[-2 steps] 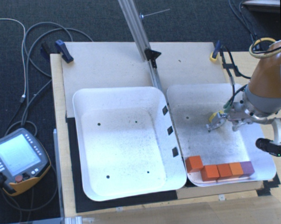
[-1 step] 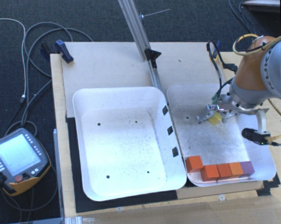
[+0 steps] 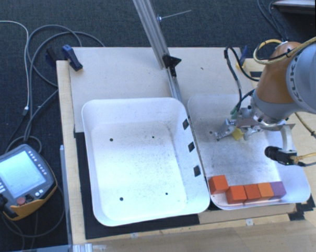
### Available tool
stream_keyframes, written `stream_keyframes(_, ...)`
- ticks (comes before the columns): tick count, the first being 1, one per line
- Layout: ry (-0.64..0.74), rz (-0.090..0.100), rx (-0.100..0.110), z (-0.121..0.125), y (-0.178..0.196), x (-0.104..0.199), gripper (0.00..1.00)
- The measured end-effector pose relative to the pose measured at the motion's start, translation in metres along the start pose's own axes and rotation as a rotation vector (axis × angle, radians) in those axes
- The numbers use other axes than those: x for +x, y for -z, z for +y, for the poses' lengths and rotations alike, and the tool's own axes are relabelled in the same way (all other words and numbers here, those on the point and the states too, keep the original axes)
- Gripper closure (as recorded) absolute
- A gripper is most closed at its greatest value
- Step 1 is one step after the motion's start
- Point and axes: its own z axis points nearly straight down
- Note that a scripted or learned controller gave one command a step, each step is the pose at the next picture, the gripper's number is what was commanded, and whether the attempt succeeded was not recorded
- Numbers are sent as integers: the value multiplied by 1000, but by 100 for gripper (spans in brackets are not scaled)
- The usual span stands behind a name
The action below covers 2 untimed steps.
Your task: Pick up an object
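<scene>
Blocks (image 3: 253,191), orange, red and one purple, sit in a row along the lower edge of the right bin (image 3: 210,115), at the frame's lower right. Above them the tool (image 3: 235,132) hangs over mid-bin with something small and yellow at its tip; whether it grips I cannot tell. The arm (image 3: 284,83) bends in from the right.

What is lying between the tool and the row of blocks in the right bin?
In the camera view, nothing: bare speckled floor of the right bin separates the tool from the row of blocks at the near wall.
</scene>
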Motion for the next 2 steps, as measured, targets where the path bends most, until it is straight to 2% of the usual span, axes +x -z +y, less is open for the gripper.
stream_keyframes(1, 0, -3, -6, 36, -12, 2, 0)
stream_keyframes(2, -6, -6, -8, 72, -10, -70, 0)
